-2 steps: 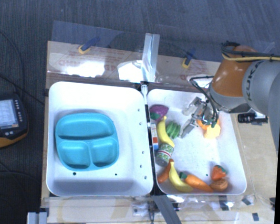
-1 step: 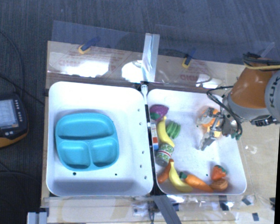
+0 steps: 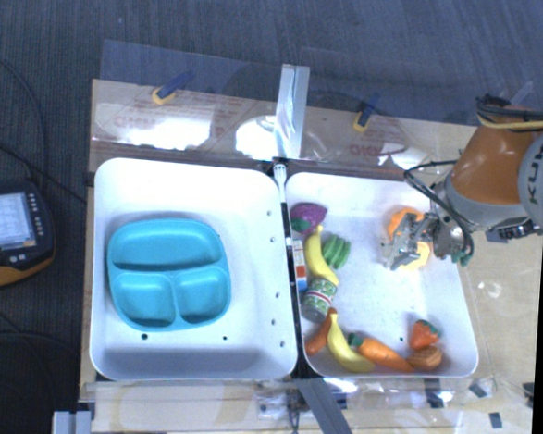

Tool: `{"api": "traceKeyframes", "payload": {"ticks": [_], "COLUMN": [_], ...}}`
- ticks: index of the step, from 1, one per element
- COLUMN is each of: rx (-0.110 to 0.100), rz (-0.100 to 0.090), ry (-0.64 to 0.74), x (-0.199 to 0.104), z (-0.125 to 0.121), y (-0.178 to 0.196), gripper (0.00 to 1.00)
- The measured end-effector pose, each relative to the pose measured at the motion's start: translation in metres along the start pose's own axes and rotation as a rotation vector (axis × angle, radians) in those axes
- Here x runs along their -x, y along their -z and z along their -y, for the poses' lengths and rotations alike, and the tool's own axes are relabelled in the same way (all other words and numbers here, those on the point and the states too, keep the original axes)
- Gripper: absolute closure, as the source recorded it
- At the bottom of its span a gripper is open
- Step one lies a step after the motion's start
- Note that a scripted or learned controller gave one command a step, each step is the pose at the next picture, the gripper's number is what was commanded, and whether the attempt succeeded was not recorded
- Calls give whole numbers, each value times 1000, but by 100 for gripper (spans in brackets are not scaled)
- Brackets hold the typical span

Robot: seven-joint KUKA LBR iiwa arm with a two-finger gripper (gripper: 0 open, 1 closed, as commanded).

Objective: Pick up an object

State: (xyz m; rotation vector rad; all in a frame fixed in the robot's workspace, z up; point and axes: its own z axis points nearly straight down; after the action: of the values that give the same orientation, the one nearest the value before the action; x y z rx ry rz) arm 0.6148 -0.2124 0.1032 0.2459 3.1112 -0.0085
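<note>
My gripper (image 3: 403,251) hangs low in the upper right part of the right bin (image 3: 459,313), right over a small orange and yellow toy (image 3: 402,220). The toy's orange part shows just above the gripper and a yellow part (image 3: 420,261) shows beside it. The gripper hides how it meets the toy. The arm's orange band (image 3: 490,166) is at the bin's far right corner.
The right bin also holds a purple toy (image 3: 309,212), a yellow banana (image 3: 316,256), a green toy (image 3: 336,251), a small can (image 3: 319,298), a second banana (image 3: 344,348), a carrot (image 3: 380,351) and a red-orange fruit (image 3: 424,333). A blue divided tray (image 3: 168,271) lies in the left bin (image 3: 125,192).
</note>
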Motion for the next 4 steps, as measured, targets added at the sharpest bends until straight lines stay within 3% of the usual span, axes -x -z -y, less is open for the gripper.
{"api": "traceKeyframes", "payload": {"ticks": [1,2,3,4], "rx": [0,2,1,-1], "rz": [-2,-9,-12,-10], "ry": [0,11,-138,-106], "x": [-1,18,33,-19], "z": [0,-28,-53,18], "y": [-1,-14,-14,-13], "gripper": [0,0,0,0]}}
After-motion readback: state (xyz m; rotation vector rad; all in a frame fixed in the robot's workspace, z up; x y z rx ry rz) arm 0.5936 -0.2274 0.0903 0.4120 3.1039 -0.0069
